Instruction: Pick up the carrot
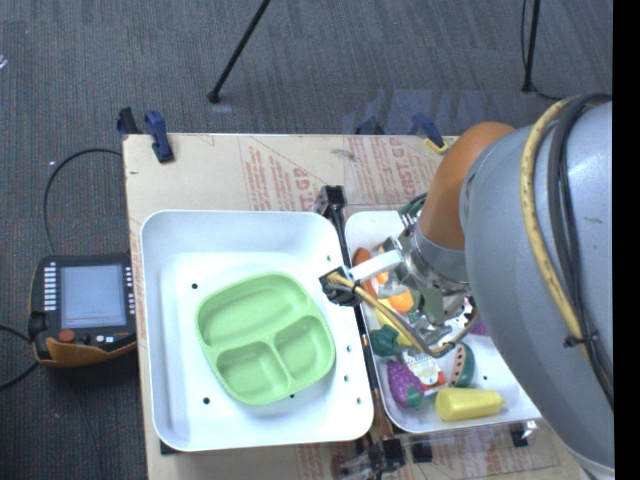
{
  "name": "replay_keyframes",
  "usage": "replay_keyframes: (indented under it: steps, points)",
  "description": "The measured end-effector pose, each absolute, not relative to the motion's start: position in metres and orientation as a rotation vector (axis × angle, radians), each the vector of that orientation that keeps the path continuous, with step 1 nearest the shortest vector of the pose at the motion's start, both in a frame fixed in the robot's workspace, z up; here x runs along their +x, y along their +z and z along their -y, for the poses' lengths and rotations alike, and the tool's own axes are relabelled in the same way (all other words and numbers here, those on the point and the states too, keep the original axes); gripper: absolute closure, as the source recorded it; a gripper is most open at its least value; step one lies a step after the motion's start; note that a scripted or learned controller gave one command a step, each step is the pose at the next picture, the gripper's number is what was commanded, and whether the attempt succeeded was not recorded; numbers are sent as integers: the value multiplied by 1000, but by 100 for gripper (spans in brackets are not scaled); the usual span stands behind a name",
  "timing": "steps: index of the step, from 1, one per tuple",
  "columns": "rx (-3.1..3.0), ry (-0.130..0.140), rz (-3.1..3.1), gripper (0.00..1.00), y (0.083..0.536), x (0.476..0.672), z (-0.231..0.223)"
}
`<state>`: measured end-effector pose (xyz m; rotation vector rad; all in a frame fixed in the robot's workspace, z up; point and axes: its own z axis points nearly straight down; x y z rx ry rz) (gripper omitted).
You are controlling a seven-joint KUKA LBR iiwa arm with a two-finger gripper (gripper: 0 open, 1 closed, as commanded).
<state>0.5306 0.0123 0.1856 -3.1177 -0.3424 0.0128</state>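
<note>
Dark grey carpet floor [300,48] around your brown cardboard-topped bench [250,168]; a black handheld pendant with a screen [85,303] lies on the floor at left. The left white plastic bin [165,248] holds a light green three-compartment plate [265,338]. In the right white bin [510,393], the end effector [425,318] hangs low over the toy pile. The orange plastic carrot [395,298] sits just beside it, partly hidden. Near the front: a purple toy [402,380], a yellow block [467,403]. Can't tell the end effector's state.

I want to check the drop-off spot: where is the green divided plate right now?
The green divided plate lies in the left white bin, toward its near right side, across the divider from the toy food under the hand.
</note>
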Motion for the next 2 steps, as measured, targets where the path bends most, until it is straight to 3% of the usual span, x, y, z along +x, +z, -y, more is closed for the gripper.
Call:
replay_keyframes:
  steps: [1,2]
  points:
    - [-3124,8,312,0,186,598,39]
    - [-3121,29,303,0,105,556,102]
